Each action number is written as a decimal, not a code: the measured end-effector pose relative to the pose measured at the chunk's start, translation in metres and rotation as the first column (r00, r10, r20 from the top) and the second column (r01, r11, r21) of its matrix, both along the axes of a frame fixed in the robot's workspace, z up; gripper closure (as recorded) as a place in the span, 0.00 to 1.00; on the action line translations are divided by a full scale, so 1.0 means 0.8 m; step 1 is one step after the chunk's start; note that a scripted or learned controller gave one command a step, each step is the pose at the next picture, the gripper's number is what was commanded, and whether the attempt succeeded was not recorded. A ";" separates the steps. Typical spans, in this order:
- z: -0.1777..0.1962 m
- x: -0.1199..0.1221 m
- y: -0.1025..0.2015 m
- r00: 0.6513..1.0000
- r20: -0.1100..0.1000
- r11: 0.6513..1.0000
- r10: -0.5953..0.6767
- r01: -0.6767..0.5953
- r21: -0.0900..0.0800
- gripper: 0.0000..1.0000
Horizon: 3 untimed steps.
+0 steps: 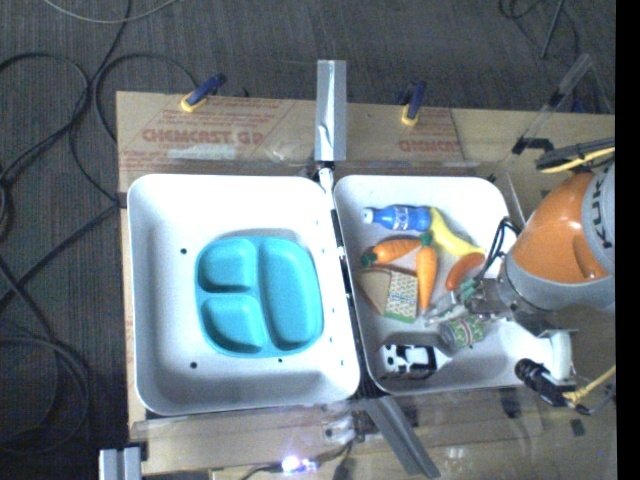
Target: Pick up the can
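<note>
Two white bins sit side by side on the surface; the left bin (160, 268) carries a blue divided tray (260, 293), the right bin (500, 363) holds the clutter. We log the can (462, 330) in the right bin's lower right part, lying tipped over just beside a carrot (426, 273) and a tan sponge-like block (392, 293), with a black-and-white toy (408, 358) near it toward the front wall. Its long axis appears to run from lower left to upper right, though which end is the top we cannot tell.

The tool (478, 303) sits right at the can's upper right end, under the arm's orange wrist. Whether it is released or clenched we cannot tell; the wrist hides it.

Our judgement: approach-to-grasp step, lift not begun. Next move calls for closing across the can's short width, clear of the carrot, then a straight lift.
</note>
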<state>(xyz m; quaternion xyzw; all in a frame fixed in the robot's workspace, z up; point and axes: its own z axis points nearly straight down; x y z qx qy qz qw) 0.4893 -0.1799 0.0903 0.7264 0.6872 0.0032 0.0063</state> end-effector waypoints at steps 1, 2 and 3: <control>0.000 0.048 0.080 0.991 0.000 0.991 0.134 -0.134 -0.001 0.00; 0.094 0.134 0.010 0.996 -0.015 0.996 -0.088 0.088 0.001 0.00; 0.014 0.207 -0.033 0.967 -0.017 0.967 -0.255 0.255 0.014 0.00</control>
